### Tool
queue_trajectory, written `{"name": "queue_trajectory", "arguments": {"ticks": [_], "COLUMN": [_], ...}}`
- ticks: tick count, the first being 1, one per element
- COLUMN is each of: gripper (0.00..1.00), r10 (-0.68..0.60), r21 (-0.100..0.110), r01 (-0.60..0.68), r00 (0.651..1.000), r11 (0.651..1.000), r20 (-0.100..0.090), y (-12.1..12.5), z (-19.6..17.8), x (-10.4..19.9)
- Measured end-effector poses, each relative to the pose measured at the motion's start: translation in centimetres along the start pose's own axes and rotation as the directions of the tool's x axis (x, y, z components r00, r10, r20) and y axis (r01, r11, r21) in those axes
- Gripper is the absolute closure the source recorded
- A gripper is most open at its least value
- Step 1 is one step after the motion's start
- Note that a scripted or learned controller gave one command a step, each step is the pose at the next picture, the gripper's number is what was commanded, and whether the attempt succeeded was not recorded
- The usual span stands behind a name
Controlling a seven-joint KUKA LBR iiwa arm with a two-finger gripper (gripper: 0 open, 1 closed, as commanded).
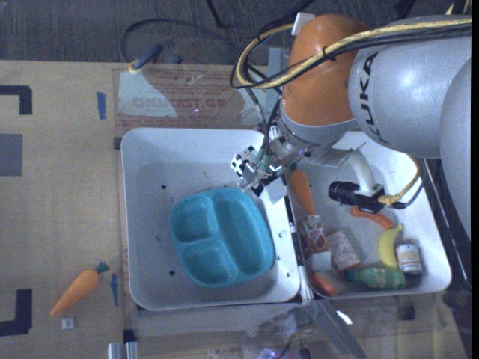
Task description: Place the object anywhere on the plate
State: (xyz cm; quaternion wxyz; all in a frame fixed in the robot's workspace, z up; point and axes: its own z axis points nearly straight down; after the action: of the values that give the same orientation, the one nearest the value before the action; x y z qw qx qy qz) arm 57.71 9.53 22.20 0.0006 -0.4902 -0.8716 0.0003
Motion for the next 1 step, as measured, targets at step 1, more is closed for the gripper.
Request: {"name": "queue_trajectory", "arguments": {"ticks": [1], "gripper": [0.00], "r10": [0.000], "r21": [-0.001], "r01": [0.000], "r00": [1.000], "r11": [1.000], "r20": [0.000], "y": [0.00], "z": [-0.05], "x": [-0.04]}}
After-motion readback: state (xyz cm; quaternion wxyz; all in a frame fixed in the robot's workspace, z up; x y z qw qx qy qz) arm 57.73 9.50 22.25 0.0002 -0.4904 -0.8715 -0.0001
